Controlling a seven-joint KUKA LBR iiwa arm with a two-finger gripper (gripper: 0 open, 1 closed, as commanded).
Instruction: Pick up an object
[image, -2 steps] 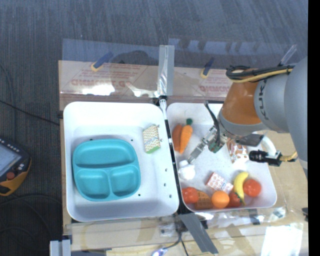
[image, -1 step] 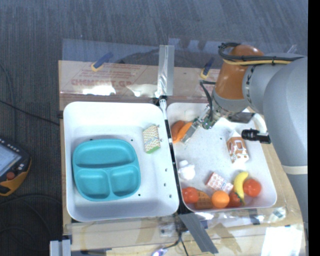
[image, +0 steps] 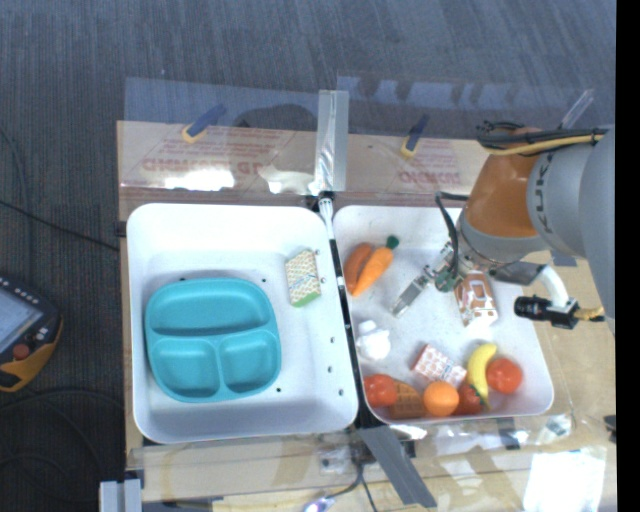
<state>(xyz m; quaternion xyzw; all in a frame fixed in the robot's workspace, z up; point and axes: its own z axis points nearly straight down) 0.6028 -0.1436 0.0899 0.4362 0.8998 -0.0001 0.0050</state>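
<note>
My gripper (image: 412, 295) reaches down and to the left from the orange-banded wrist (image: 500, 205) into the right bin (image: 540, 345). Its tip hovers over bare bin floor, just right of an orange carrot (image: 367, 266) and above a small white object (image: 374, 344). A red-and-white carton (image: 476, 300) lies close to the gripper's right side. Along the bin's front lie another red-and-white packet (image: 438, 364), a banana (image: 481, 368), a red ball-like fruit (image: 505, 375), an orange (image: 440, 398) and a tomato (image: 380, 387). Nothing shows at the gripper's tip.
The left bin (image: 160, 240) holds a teal divided plate (image: 212, 335) and a yellow-green sponge block (image: 302, 277) near the shared wall (image: 340, 300). A black cable fitting (image: 545, 308) sticks out beside the arm, over the right bin's right edge.
</note>
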